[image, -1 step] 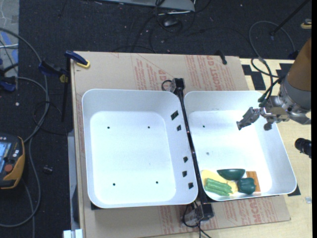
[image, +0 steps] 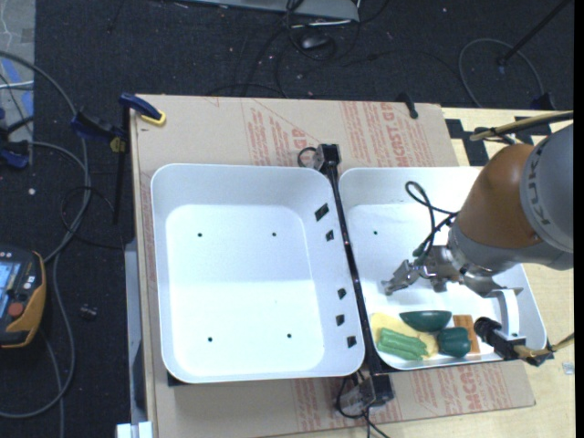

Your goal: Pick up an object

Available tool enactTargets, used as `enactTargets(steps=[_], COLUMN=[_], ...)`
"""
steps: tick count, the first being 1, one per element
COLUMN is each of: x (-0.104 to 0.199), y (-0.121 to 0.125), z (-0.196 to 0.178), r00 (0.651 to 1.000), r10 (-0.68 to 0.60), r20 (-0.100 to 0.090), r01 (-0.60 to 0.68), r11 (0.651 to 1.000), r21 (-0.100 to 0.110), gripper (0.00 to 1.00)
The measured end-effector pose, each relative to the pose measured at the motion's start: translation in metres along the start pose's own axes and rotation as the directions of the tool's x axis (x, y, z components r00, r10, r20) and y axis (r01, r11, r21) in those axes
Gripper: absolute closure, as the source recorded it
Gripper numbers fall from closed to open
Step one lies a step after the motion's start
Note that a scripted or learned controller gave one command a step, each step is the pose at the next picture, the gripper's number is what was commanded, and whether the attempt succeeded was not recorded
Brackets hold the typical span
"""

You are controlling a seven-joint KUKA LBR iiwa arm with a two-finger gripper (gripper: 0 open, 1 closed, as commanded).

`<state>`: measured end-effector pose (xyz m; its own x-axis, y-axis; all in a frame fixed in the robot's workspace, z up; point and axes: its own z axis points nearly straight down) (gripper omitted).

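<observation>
Camera view, looking down on both bins: all the candidates are bunched in the near corner of the right bin. There's a ridged light-green piece, possibly a toy vegetable, a dark green rounded piece just behind it, a teal-green lump to its right, a small orange block and a pale yellow flat piece tucked underneath. They look like small, light plastic playthings: stiff enough not to crush, probably smooth and a bit slippery. The ridged green one reads as the friendliest target, since it's long and narrow, so closing across its short width should give the best bite. The crowding is the catch; neighbours touch and could get nudged.

Now the arm: it sweeps in from the right, orange band above the wrist, hanging over the right bin. The claw points left toward the divider, sitting above the pile rather than on it, with nothing between its fingers. How wide it stands, I can't tell from here. The left bin sits beside it on the cardboard-covered tabletop.
</observation>
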<state>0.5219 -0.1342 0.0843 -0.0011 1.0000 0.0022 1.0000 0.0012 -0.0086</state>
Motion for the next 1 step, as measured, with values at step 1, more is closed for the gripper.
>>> enactTargets(steps=[1], x=[0.1029], y=[-0.0245], z=[-0.1363], r00=[1.000], r10=[-0.009], r20=[-0.001], r01=[0.009], r11=[1.000], r21=[-0.021], gripper=[0.00])
